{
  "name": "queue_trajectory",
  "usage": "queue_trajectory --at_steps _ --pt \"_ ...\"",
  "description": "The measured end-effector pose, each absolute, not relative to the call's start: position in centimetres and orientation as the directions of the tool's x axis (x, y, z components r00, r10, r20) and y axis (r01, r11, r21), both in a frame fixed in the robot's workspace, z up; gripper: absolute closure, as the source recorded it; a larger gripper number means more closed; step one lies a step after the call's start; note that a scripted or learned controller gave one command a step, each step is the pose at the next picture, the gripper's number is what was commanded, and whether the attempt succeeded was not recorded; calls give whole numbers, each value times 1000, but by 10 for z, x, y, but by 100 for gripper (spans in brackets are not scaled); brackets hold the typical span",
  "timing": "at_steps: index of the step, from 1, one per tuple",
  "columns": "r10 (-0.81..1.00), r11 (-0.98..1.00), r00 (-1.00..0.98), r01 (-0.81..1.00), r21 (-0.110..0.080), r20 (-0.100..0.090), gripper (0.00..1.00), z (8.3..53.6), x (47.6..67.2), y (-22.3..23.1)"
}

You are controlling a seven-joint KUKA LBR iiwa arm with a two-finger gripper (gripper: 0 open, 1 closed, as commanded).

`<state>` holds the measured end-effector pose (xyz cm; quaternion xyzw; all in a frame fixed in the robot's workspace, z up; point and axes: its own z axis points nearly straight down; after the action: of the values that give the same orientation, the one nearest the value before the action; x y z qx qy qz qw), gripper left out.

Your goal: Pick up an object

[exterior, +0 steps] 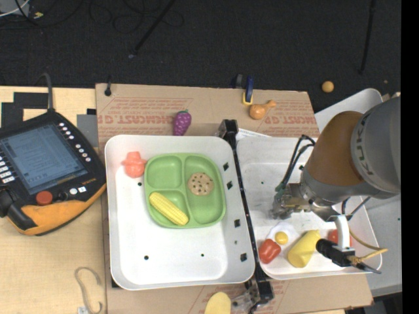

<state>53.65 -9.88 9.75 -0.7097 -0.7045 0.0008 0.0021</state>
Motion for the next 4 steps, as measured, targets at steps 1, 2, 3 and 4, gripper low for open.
queue_trajectory --at_steps 1,2,3,4 --pt "1000 -1 1 1000 1 0 100 160 536 -99" --pt "1000 0 0 1000 2 0 100 204 536 -93" --pt "1000 0 0 1000 1 0 100 229 537 -94" --pt "1000 3 -3 1000 -3 3 100 238 524 -44"
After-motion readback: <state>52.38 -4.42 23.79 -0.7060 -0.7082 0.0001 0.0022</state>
